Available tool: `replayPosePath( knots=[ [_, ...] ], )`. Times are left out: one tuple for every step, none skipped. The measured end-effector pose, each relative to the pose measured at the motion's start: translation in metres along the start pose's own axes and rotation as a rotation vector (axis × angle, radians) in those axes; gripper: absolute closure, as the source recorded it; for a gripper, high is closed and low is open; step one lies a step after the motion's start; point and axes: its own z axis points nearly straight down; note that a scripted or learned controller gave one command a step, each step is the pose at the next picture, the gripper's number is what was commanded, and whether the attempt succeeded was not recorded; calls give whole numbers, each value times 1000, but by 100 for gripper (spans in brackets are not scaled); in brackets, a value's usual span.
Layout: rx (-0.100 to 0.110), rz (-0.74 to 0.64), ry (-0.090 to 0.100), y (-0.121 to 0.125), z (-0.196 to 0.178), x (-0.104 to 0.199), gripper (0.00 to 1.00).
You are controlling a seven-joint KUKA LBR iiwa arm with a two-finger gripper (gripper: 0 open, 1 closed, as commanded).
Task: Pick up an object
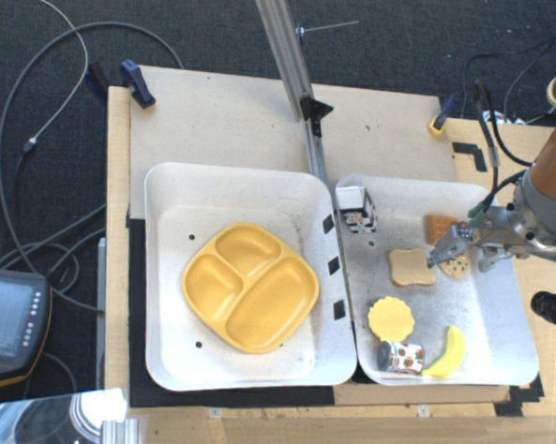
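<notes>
My gripper [464, 255] hangs over the upper right part of the right bin [509, 320], reaching in from the right, and its fingers look open. A speckled cookie [457, 268] lies just under and between the fingertips. Left of it lies a tan toast slice [411, 269], close to the left finger [442, 256]. An orange cracker [437, 226] sits just above the gripper. Lower in the bin are a yellow scalloped disc [390, 318], a small can [400, 357] on its side and a banana [448, 353].
A small white box-like item [353, 208] stands at the right bin's top left corner. The left bin [167, 195] holds a yellow divided plate [250, 287]. A metal pole [292, 62] slants down to the divide between the bins.
</notes>
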Motion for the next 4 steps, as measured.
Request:
replayPosePath(
  knots=[
    [-2, -4, 0, 26, -3, 17, 0],
    [3, 2, -1, 17, 7, -5, 0],
    [-1, -1, 0, 19, -5, -4, 100],
    [-13, -7, -3, 65, -87, 28, 100]
  ],
)
